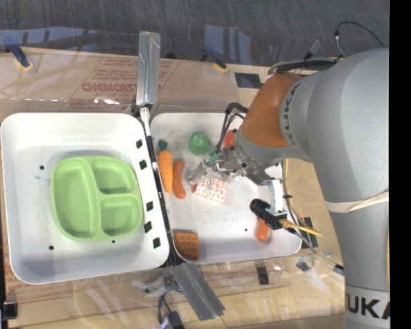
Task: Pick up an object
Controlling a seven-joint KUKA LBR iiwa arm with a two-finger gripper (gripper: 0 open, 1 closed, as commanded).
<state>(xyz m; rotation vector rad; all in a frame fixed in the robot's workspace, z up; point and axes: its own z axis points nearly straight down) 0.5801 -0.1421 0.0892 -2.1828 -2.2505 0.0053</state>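
Tool (215,166) poised low in the right bin (222,226), centre-right of the frame, at the end of the grey arm (342,115) that reaches in from the right. Whether it is released or clenched cannot be told from this angle, and nothing is seen gripped in it. Just below it lies a white-and-orange packet (210,191), flat on the bin floor, the closest thing and the likely target. To the left, a carrot (166,171) and a shorter orange-red piece (179,179) lie side by side near the bin's left wall. A green ball (200,142) sits just above the tool, a brown waffle-like piece (186,244) rests at the bin's lower left corner, and a small orange piece (262,232) lies toward the lower right. The left bin (17,139) holds a green divided plate (96,197), well apart from the action. The risks, judged from this layout: a thin, flat packet offers little edge to pinch, so the tool could shut on air or merely push it across the floor. The green ball, so near, could be knocked and roll. A descent slightly to the left could catch the orange-red piece rather than the packet, leaving a poor two-thing grasp or none.
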